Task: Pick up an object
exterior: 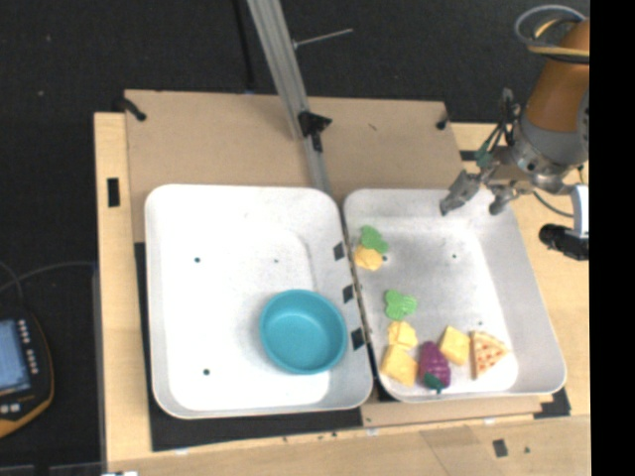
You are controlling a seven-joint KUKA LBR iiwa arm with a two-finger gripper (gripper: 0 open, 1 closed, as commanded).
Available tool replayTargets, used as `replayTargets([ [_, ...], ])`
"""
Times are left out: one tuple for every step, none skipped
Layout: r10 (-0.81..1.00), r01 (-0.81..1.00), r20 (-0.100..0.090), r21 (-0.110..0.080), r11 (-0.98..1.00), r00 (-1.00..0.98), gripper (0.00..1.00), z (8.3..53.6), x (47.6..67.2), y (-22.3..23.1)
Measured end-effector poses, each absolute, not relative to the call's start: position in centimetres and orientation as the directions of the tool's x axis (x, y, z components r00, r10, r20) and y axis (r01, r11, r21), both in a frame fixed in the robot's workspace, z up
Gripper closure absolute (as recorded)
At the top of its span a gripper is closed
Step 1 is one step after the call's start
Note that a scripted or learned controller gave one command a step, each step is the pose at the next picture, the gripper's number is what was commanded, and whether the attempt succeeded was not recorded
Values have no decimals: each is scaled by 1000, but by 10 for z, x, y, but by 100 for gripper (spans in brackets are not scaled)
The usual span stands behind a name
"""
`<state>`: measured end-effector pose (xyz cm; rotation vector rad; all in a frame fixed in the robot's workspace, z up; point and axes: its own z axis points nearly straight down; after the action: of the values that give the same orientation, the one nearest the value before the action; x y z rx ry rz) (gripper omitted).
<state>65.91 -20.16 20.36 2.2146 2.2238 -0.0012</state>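
In the left bin (198, 266) a blue bowl (301, 330) sits near the front right corner, alone on the white floor. Across the divider, the right bin (516, 296) holds the small toys: a yellow-and-green piece (369, 249) close to the left wall, a green piece (400, 304) nearer the middle, and a tight cluster along the front edge made of 2 yellow blocks (400, 355), a purple grape bunch (434, 364), another yellow block (454, 344) and a pizza slice (486, 352). Any of these could serve as the object to pick up, and all lie well apart from the gripper (478, 196), which hangs above the bin's back right corner with its 2 fingers spread and nothing between them. The risks from here are mostly about choice of target. The front cluster is packed so closely that the fingers may land on a neighbour or push pieces apart instead of closing on 1. The pieces are small and low, so a slightly off descent could nudge rather than grip, and the toy beside the left wall leaves little room for a finger.
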Motion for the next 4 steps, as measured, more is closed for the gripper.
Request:
replayTargets([
  [1000, 1000, -4, 1, 5, -5, 0, 204, 659, -202],
  [1000, 1000, -3, -2, 0, 0, 0, 162, 657, -205],
  [1000, 1000, -4, -1, 0, 0, 0, 118, 661, -213],
  [1000, 1000, -4, 0, 2, -2, 0, 101, 661, -214],
])
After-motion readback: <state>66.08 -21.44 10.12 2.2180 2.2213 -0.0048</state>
